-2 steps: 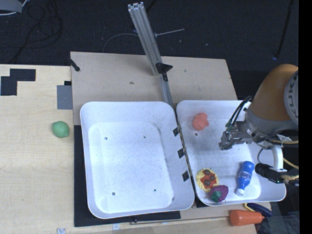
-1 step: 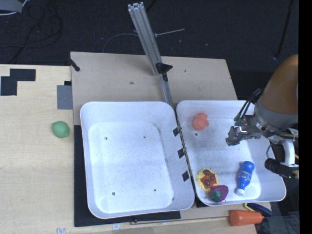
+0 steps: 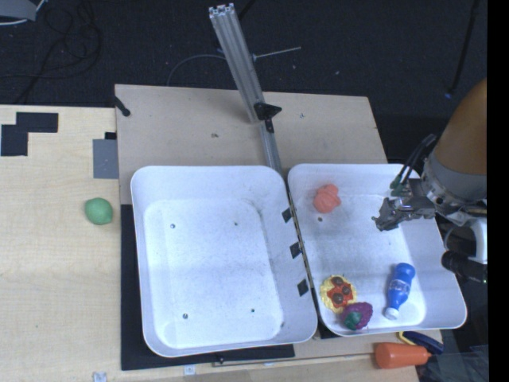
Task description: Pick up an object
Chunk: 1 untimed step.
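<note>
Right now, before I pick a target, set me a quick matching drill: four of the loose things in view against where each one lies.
Things:
1. pink lump
2. blue bottle
3. green ball
4. orange carrot

Places:
A. on the bench, left of both bins
B. right bin, far part near the divider
C. outside the bins, by the right bin's near edge
D. right bin, near right corner

Pairs: 1-B, 2-D, 3-A, 4-C
</note>
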Available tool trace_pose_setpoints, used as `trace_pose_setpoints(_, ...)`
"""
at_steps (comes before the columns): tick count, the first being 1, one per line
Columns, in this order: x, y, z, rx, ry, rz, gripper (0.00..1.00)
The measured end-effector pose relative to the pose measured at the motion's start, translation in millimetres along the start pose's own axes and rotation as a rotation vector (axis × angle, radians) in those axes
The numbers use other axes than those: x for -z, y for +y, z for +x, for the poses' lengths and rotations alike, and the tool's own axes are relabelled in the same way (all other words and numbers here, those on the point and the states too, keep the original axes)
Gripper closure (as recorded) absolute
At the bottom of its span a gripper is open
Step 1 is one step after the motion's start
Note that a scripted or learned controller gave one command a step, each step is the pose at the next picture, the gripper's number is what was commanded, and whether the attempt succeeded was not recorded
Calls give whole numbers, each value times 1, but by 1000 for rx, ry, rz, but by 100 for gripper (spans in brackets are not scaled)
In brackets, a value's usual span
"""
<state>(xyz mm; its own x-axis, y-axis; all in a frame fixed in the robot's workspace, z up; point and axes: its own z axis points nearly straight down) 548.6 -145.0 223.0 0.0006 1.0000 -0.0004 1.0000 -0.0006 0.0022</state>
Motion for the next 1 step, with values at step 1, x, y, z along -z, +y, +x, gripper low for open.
trace_pose_setpoints(1, 1, 0, 59, 5, 2, 3, 100)
